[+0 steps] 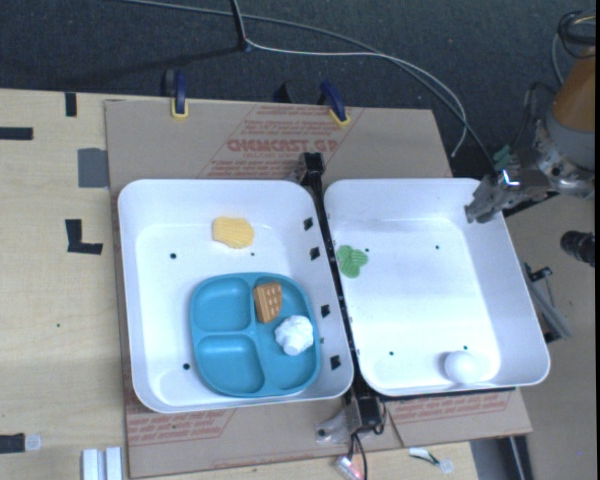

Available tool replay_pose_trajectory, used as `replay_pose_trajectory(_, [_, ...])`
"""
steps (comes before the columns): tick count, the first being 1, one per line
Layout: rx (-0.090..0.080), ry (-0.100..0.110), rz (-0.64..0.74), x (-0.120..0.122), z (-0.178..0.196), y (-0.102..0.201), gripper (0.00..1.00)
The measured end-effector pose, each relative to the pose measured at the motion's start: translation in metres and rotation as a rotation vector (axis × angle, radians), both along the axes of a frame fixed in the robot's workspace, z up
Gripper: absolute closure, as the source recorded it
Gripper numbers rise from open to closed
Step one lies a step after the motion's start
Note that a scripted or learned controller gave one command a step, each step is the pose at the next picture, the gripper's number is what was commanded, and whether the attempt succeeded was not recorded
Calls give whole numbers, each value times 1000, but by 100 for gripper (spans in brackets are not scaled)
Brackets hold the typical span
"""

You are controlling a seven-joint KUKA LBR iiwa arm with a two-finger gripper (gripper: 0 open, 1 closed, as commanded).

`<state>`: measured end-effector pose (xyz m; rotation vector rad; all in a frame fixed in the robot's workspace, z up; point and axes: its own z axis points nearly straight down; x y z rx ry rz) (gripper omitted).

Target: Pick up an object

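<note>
Looking down, we see the fingers (483, 206) at the right bin's (500, 268) far right rim; whether they are spread we cannot tell. A green object (353, 261) and white ball (465, 366) lie inside. The left bin (140, 268) holds a tray (220, 353).

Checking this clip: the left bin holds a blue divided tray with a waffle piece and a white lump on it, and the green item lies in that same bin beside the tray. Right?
Not quite. The green item lies in the right bin, near its left wall, as the camera view shows. The rest stands: the left bin holds the blue divided tray with the waffle piece and the white lump on it.
</note>
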<state>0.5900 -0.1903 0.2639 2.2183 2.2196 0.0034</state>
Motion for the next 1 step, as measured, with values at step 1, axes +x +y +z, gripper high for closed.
replay_pose_trajectory(1, [2,3,4,-10,3,56,100])
